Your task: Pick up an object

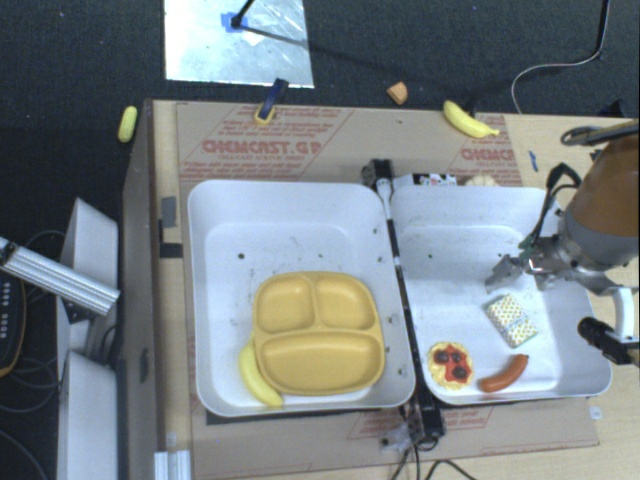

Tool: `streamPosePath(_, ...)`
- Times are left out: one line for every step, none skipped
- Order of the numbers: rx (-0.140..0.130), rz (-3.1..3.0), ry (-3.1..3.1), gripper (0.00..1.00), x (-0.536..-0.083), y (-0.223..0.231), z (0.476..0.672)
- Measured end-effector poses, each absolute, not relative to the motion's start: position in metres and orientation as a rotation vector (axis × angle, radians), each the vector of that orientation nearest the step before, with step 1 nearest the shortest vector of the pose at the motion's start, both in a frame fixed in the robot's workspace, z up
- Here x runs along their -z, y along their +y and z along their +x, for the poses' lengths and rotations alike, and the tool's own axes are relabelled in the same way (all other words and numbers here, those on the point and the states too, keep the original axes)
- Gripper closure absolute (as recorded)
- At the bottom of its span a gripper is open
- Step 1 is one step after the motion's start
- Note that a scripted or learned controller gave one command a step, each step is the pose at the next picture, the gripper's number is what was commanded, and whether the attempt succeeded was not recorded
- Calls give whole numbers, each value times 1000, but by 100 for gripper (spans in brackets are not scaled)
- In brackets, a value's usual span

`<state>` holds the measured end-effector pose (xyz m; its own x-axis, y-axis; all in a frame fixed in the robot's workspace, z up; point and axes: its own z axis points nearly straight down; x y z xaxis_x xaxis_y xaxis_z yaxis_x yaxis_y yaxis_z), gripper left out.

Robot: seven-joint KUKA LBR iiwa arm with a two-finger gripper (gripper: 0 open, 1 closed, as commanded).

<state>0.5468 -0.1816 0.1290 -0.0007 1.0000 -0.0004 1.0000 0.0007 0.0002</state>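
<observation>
The right bin [470, 218] holds a small white block with a dotted pattern [511, 320], a round toy pizza [450, 363] and a reddish sausage [502, 372] near its front edge. My gripper [508, 271] hangs low over the right bin's middle, just above and to the left of the patterned block, and nothing shows in it. The grey arm with its orange band [605, 203] reaches in from the right. In the left bin [230, 218], a yellow divided plate [318, 331] has a banana [258, 376] at its front left edge.
A second banana [470, 120] lies on the cardboard behind the right bin. A small orange piece [398, 92] and a yellow item [127, 123] lie on the dark floor beyond. A black divider [392, 248] runs between the bins.
</observation>
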Motion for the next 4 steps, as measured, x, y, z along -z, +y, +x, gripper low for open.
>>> streamPosePath(0, 2220, 2222, 0, -113, -191, 509)
streamPosePath(-1, 2220, 2221, 0, -125, -207, 487)
streamPosePath(-4, 2218, 2219, 100, -136, -207, 488)
streamPosePath(-4, 2213, 2222, 100, -231, -206, 587)
